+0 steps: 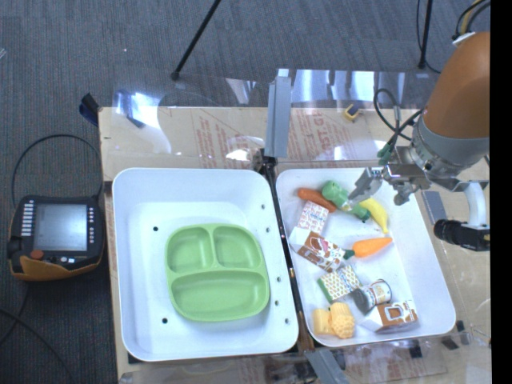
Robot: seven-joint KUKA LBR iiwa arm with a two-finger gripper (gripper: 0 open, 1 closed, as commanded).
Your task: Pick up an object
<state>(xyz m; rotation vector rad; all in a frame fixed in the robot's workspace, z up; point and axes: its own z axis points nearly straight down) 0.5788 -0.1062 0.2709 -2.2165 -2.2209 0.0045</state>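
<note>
gripper (386, 184) open above banana (375, 212), right bin (436, 274); green tray (217, 272), left bin (136, 214)

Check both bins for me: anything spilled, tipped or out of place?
Nothing stands out. The green plate lies flat in the left bin. The toy food sits jumbled inside the right bin, including a banana, a carrot and a can on its side. Nothing lies over a rim.

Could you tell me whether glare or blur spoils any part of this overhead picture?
In the camera view, strong glare streaks the clear panel behind the bins and whitens the left bin floor; the green plate and the toy food in the right bin stay readable; the gripper looks slightly soft, so its fingers are hard to judge.
</note>
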